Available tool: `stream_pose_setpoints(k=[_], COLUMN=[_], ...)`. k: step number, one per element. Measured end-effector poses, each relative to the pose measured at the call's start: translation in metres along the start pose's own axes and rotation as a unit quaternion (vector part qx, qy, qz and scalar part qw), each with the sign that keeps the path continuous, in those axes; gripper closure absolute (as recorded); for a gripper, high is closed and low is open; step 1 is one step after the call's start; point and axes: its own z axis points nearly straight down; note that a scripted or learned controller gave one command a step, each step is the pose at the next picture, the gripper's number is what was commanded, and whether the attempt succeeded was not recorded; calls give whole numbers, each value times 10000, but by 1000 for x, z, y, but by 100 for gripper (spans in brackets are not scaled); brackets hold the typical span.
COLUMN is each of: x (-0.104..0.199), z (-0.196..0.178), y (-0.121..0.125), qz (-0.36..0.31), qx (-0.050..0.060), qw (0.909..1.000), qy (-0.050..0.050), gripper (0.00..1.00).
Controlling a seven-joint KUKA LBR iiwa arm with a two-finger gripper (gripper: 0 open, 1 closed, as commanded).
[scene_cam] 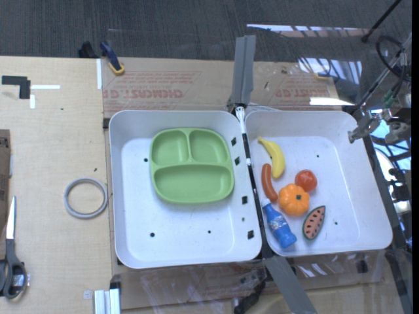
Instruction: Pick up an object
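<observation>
Currently the end effector (366, 124) is seen at the right bin's (353, 241) far right corner; its opening cannot be told. A crowded banana (273, 156), sausage (268, 182) and orange (294, 199) could be mis-grasped.

Pale wooden bench (52, 142) — cardboard sheet (170, 87) along back edge; dark grey carpet floor (163, 12) beyond.

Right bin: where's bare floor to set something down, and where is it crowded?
In the right bin, bare floor runs along the right wall, beside the tomato and watermelon slice, and across the far end past the banana. The left side is crowded: sausage, orange, bottle.
</observation>
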Motion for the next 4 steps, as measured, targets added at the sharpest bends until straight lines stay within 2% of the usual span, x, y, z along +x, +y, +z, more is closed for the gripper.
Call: stream_pose_setpoints(k=[1, 2, 3, 4], x=[31, 56, 110, 109], z=[121, 191, 191, 192], y=[-12, 1, 52, 89], qz=[-237, -911, -870, -93], qx=[4, -3, -14, 43], qw=[9997, 9958, 9962, 9999], qy=[4, 2, -4, -6], gripper=[0, 0, 0, 0])
